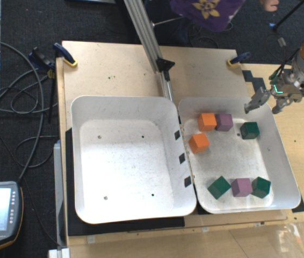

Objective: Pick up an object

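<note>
Arm over the right bin's far corner, nothing gripped.

Right bin holds seven blocks; the gripper, fingers spread, hangs above its far right rim, nearest the green block just inside the wall. Bare floor mid-bin.

We see open floor mid right bin; orange cube touches purple cube, and three blocks crowd its near wall.

Orange, purple, green blocks (white bins)
</note>
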Action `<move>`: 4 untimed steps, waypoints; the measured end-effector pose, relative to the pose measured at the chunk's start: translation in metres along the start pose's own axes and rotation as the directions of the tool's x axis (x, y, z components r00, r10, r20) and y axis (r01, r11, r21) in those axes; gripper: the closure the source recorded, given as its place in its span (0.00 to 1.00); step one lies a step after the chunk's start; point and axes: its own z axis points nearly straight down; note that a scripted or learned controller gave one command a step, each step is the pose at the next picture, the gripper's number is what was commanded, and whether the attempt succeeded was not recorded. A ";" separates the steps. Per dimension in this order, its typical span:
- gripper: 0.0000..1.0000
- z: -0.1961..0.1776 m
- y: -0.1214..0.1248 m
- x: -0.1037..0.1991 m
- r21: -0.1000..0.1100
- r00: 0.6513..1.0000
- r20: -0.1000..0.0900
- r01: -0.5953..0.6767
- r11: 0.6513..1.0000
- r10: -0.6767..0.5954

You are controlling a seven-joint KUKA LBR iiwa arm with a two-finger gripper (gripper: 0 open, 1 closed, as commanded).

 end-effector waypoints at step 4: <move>0.00 0.132 0.005 0.012 -0.024 1.000 0.006 0.000 1.000 0.000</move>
